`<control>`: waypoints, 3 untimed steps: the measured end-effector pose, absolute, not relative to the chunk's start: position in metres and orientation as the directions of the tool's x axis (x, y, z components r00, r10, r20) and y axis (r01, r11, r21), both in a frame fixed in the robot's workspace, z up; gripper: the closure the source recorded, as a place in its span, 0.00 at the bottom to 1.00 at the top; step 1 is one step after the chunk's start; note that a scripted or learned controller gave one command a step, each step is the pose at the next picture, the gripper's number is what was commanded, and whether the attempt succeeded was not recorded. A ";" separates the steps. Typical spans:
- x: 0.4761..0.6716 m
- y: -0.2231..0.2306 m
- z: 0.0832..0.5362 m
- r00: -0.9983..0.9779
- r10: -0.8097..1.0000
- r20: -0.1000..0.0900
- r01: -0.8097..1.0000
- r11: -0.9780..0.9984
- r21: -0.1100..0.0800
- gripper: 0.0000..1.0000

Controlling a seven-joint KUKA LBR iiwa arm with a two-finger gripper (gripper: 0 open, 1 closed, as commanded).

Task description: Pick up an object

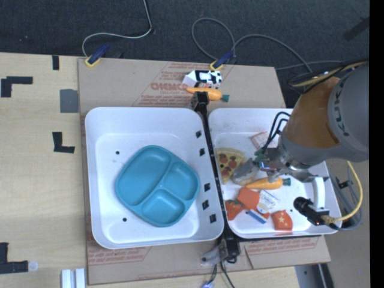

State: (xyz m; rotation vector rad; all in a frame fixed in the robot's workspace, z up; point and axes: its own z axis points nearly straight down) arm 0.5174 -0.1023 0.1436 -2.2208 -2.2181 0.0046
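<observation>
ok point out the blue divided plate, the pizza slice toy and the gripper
blue divided plate (157, 186): camera view, on its centre ridge.
pizza slice toy (228, 162): camera view, on its topping face.
gripper (255, 173): camera view, at its fingertips.

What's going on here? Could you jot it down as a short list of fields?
arm: grey KUKA arm with orange band, reaching in from the right over the right bin
gripper: low over the right bin's toys
left bin: holds a blue divided plate
right bin: holds a pizza slice toy, an orange carrot-like piece, red pieces
between bins: black clamp with small toys at the far end
</observation>
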 end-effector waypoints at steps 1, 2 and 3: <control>0.516 -0.100 0.098 -0.003 1.000 0.001 1.000 0.003 0.009 0.00; 0.497 -0.099 0.091 -0.002 1.000 -0.001 1.000 0.002 0.015 0.00; 0.495 -0.098 0.097 -0.003 1.000 0.000 1.000 0.003 0.008 1.00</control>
